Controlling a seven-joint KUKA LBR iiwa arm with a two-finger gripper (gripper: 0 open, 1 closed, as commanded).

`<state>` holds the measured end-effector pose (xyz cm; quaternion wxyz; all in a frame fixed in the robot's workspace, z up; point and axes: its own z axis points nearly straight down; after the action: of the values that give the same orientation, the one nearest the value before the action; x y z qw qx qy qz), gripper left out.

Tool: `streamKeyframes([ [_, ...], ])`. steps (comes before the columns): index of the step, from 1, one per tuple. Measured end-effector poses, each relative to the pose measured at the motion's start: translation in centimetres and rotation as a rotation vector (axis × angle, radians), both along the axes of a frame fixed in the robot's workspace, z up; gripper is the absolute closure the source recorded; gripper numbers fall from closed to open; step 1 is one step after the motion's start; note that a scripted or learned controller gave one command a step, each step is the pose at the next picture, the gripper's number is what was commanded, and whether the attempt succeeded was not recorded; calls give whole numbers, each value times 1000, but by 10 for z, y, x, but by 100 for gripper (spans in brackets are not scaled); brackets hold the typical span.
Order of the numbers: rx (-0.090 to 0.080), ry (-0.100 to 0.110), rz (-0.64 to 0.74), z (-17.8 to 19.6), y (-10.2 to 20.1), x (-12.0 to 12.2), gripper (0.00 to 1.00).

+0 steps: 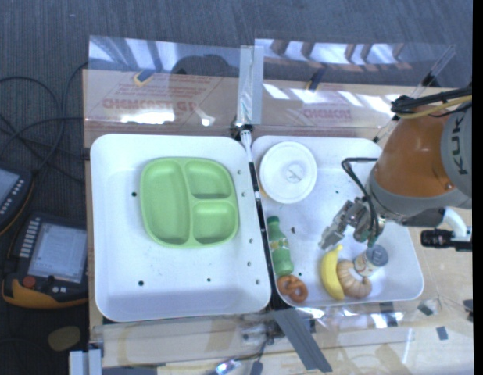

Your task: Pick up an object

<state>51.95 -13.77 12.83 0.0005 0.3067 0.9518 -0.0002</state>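
Arm over right bin, nothing lifted yet.

Camera view: two-finger metal gripper (341, 229) hangs low in the shallow white plastic right bin (398, 291), just above and touching-close to the curved yellow banana (330, 275); nothing sits between its fingers, and I cannot tell whether they are spread or pressed together. Judged: approach under way, grasp and lift both left. Right of the banana, a tan ridged croissant-shaped toy (355, 280); left of it, a glazed brown doughnut-like piece (293, 288) and a small green glossy bottle (277, 244). Well above the banana, a round white smooth lid (288, 172). Far left of the banana, a matte lime-green three-compartment tray (190, 201) lies in the left bin.
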Motion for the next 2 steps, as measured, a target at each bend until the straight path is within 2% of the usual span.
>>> streamKeyframes([
  [1,2,0,-63,15,8,6,100],
  [2,2,0,-63,15,8,6,0],
])
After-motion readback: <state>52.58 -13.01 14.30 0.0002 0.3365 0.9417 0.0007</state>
